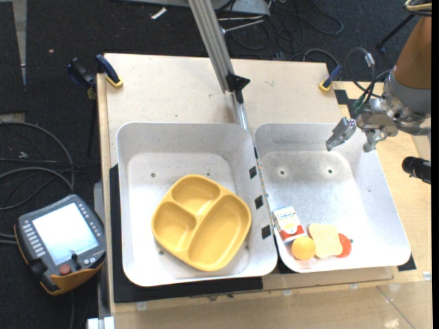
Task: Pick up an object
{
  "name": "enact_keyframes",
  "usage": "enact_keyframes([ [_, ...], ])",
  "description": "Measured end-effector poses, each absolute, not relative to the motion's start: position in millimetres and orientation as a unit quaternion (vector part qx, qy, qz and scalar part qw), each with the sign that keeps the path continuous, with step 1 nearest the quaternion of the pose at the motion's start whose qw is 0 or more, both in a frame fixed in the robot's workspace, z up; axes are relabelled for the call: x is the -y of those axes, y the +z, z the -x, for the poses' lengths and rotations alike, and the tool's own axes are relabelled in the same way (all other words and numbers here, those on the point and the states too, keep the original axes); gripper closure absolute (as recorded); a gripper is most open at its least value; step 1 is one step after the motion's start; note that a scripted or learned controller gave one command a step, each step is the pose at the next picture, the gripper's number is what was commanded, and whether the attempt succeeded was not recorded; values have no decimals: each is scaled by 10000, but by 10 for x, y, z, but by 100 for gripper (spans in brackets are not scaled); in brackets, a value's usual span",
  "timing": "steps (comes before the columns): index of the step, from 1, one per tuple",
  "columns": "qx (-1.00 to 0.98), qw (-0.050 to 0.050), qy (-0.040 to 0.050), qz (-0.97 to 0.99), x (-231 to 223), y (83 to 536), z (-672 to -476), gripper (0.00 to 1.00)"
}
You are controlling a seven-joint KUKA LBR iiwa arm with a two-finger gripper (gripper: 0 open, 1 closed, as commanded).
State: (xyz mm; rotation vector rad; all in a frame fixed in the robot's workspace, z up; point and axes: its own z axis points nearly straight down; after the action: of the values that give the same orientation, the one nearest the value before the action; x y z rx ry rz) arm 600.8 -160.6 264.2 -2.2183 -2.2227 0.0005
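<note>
Nearest the lens, at the seven o'clock edge of the camera view, a grey handheld control pendant with a pale screen and orange trim (60, 242) lies on the dark floor beside the counter (171, 91). On that light wooden counter sit two shallow white plastic bins side by side. The left bin (137, 142) holds a yellow plastic plate with three compartments (201, 221), which rests toward its six o'clock side with nothing in it.

The right bin (374, 184) carries the small objects, all clustered at its six o'clock rim: a small white and red carton (285, 220) at the nine o'clock end of the group, a round orange ball-like fruit (302, 248) just beside it, and a tan, bread-like slice (326, 239) touching a red piece (345, 245) that peeks out at its three o'clock side.

At about two o'clock in the view, the grey arm with its orange band (418, 46) reaches in, and the tool (355, 137) hangs over the twelve o'clock corner of the right bin, well apart from the cluster of objects. Its two grey fingers (339, 134) are spread apart, released, with nothing between them.

A slanted metal pole (212, 36) crosses the counter at twelve o'clock, ending between the two bins.
</note>
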Motion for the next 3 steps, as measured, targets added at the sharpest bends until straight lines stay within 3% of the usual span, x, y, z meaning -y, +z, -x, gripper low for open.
enact_keyframes([
  [1, 7079, 6, 3, 7063, 1606, 2642, -6008, 0],
  [3, 7070, 24, 18, 7072, 1643, 1554, -5926, 0],
])
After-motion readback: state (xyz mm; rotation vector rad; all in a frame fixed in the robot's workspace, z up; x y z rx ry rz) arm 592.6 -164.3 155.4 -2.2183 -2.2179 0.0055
